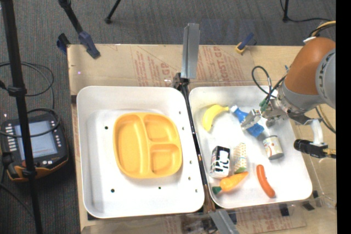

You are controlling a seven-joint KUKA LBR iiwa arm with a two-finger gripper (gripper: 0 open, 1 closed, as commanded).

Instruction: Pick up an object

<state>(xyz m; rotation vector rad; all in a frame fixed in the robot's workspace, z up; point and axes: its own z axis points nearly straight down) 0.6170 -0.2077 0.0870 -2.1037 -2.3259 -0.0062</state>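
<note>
Nearest the camera, along the front of the right bin: a carrot with its green end pointing left, and just right of it a red sausage lying at a slant. They are near each other but apart.

One step back: a black-and-white carton stands just above the carrot's green end, with a pale patterned packet touching or almost touching its right side. Further right, a small can lies on its side, apart from the packet.

Further back in the same bin: a yellow banana near the left wall, curved, tip toward the bin's far edge. Right of it a blue bottle with a white cap lies at a slant, cap end toward the banana, not touching it.

Gripper sits low over the blue bottle's right half, reaching in from the right under the orange band of the arm. Whether the jaws are spread or closed on the bottle: cannot tell from this angle.

Left bin: holds one yellow tray with three compartments, lying flat roughly in the middle, slightly rotated.

Behind both bins, a grey upright post stands at the seam between them on the bench.
</note>
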